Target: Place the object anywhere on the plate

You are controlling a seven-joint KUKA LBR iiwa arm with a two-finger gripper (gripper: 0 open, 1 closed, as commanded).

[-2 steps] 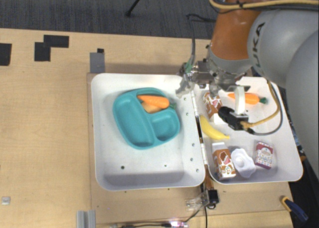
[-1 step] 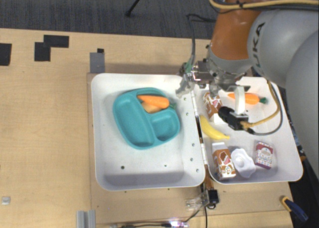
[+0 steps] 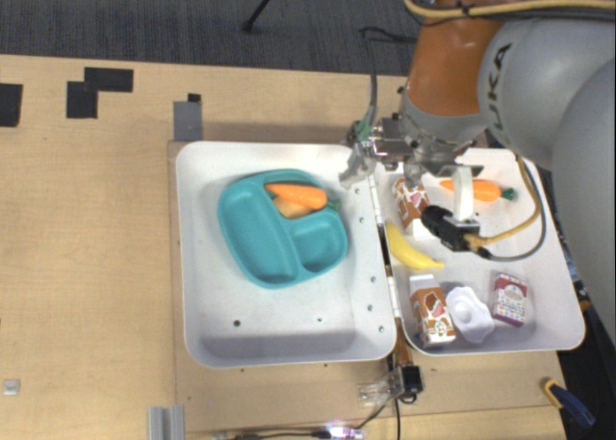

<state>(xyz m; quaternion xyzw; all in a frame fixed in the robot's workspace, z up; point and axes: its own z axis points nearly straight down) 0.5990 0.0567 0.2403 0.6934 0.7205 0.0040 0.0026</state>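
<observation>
An orange carrot [image 3: 296, 198] lies on the teal plate [image 3: 279, 231] in the left bin [image 3: 279, 332], while the gripper [image 3: 412, 178] hovers over the right bin [image 3: 549, 323], its state seemingly impossible to tell.

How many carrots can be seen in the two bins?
2. One carrot lies in the upper compartment of the teal plate in the left bin. The other carrot lies in the right bin's upper part, partly behind the arm. More may be hidden under it.
</observation>
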